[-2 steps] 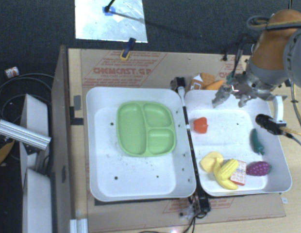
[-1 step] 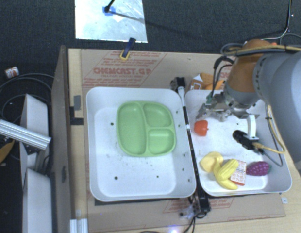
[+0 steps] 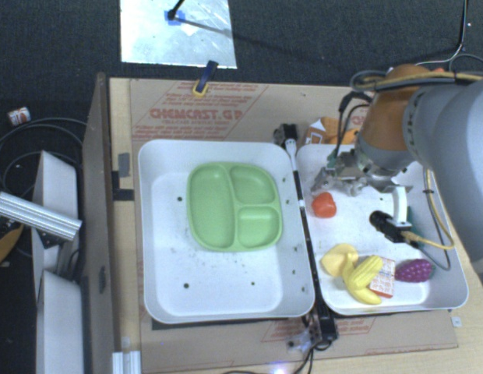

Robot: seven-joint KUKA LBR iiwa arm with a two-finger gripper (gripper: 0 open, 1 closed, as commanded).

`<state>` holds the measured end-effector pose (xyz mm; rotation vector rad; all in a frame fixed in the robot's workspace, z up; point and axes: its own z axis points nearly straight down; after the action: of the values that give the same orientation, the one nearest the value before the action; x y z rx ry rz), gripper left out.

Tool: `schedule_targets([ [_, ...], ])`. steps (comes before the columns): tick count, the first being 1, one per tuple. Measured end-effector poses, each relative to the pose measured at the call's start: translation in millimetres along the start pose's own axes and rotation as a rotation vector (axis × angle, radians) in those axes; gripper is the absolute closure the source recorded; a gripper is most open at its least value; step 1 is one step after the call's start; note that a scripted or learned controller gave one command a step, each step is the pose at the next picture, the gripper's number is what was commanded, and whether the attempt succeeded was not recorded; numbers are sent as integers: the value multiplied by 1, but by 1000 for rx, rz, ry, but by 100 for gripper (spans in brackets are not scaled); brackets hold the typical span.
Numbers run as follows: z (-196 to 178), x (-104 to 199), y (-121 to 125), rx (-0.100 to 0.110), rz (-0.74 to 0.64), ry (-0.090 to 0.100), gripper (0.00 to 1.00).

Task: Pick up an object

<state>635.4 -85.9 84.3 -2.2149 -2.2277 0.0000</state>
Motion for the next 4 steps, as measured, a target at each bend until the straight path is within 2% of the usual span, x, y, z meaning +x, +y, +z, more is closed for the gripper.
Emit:
schedule_targets([
  [1,0,-8,-13,0,5,-1,0],
  [3,0,-1,-53,2,5,0,0],
  [4,0,-3,-53,0,5,0,0],
])
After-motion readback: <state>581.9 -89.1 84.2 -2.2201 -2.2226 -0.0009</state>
